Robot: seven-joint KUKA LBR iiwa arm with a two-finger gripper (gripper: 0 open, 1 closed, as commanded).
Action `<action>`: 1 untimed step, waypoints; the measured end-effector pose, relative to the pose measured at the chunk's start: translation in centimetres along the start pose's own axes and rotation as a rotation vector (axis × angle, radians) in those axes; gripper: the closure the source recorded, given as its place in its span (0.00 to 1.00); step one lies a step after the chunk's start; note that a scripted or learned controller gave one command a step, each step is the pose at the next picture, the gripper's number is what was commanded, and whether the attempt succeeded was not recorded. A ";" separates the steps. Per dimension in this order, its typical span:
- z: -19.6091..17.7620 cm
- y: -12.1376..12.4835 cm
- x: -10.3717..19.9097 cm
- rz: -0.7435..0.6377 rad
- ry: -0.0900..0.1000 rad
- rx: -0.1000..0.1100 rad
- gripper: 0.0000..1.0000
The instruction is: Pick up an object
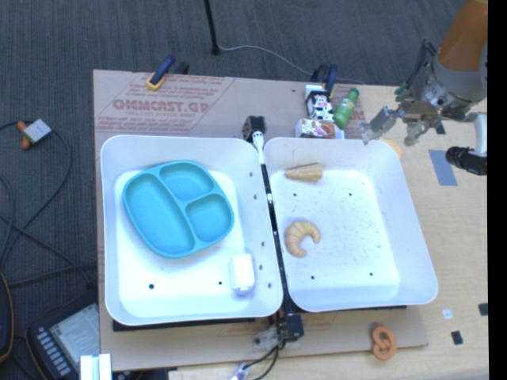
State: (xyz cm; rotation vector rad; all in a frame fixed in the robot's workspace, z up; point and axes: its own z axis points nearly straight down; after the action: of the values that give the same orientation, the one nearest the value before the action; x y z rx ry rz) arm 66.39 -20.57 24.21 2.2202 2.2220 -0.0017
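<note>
A cardboard sheet point(158, 105) lies under both bins. A green bottle point(344, 108) stands at its far edge beside a small printed carton point(318, 117). A blue clamp point(161, 71) grips the far left edge. An orange ring point(383, 341) rests near the front edge.

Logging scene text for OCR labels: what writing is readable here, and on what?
"CHEMCAST.GP", red print, partly faint, on the brown board beyond the left bin; a smaller line under it is too blurred to read.
Small carton beside the green bottle: printed, too small to read.
</note>
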 end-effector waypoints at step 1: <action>14.7 0.3 7.0 -0.002 0.003 0.007 0.00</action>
State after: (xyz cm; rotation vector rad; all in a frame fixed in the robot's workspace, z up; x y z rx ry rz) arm 66.66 -13.60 9.54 2.2235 2.2288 -0.0064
